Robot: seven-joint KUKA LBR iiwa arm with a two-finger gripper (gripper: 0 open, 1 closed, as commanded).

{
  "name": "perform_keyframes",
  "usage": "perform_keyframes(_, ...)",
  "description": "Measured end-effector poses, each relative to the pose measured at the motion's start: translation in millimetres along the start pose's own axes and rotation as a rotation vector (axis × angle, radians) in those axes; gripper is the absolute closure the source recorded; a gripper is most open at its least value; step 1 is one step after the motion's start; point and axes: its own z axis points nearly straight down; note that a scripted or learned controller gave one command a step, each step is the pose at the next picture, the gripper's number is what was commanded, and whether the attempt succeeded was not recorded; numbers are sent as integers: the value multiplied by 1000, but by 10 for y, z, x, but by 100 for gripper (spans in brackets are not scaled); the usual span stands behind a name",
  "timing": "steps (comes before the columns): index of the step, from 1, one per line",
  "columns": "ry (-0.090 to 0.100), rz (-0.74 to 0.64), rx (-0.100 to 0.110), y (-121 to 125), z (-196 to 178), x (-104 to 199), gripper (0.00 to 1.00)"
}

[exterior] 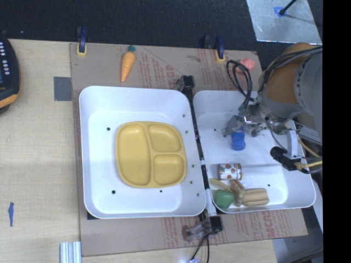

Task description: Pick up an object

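Blue cylinder (237,141) is seen in the right bin (211,111), near its middle, standing upright with its long axis vertical and its top toward the gripper (242,126). The gripper is poised directly above it, the cylinder's top reaching up between the metal parts; whether the cylinder is clasped cannot be told. Along the near edge of that bin a spotted can (230,172), a green ball (223,199) and wooden pieces (249,195) are clustered. A yellow tray (150,153) is set in the left bin (98,201).
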Motion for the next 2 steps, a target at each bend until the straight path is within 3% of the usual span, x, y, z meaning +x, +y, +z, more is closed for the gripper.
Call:
perform_keyframes(1,-1,-5,-4,20,-135,-3,100)
perform_keyframes(2,3,-10,-16,201,-1092,908,100)
